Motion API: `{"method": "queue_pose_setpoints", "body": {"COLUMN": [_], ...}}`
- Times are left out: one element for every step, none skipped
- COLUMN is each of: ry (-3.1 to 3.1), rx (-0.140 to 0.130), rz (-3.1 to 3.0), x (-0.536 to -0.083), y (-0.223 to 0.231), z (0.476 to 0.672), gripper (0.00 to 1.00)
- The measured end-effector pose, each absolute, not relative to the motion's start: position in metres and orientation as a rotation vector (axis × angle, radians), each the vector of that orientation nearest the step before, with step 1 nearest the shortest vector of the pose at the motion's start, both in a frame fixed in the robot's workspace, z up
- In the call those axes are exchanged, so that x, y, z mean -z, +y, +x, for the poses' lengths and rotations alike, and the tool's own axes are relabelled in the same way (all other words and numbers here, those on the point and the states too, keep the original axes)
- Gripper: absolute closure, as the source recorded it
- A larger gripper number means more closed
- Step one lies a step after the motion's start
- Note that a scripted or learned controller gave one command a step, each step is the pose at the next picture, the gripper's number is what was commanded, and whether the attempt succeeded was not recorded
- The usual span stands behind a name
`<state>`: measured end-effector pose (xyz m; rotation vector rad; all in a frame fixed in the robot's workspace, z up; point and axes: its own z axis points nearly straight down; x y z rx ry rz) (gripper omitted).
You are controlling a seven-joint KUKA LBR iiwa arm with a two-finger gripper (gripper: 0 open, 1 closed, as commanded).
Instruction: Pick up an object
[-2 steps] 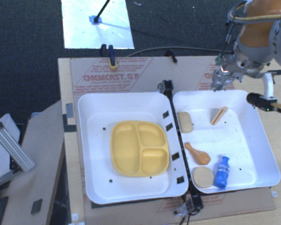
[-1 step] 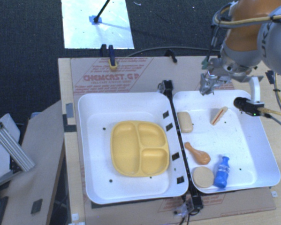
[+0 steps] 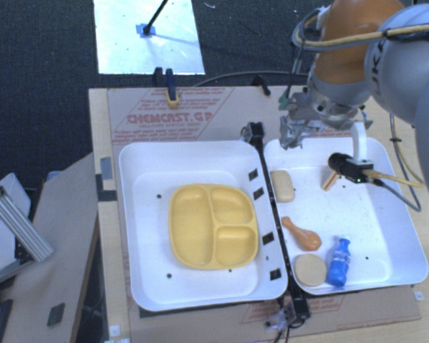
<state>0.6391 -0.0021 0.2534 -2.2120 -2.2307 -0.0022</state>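
My gripper (image 3: 294, 136) hangs over the far left corner of the right bin (image 3: 397, 226), with nothing seen in it. Just in front of it a pale beige block (image 3: 282, 186) lies by the bin's left wall. Farther forward lie an orange drumstick-shaped toy (image 3: 302, 233), a round tan disc (image 3: 311, 269) and a small blue bottle (image 3: 338, 261). A short brown stick (image 3: 330, 180) lies to the right of the beige block.
The left bin (image 3: 141, 207) holds a yellow divided plate (image 3: 213, 225). A black divider with clips (image 3: 267, 207) runs between the two bins. The arm's grey and orange body (image 3: 365, 37) looms over the right bin's far side.
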Motion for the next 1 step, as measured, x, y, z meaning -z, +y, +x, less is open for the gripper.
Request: {"method": "queue_pose_setpoints", "body": {"ry": [-2.231], "rx": [0.002], "rz": [-2.211], "x": [-0.2466], "y": [0.0567], "z": [0.6267], "gripper": [1.00]}}
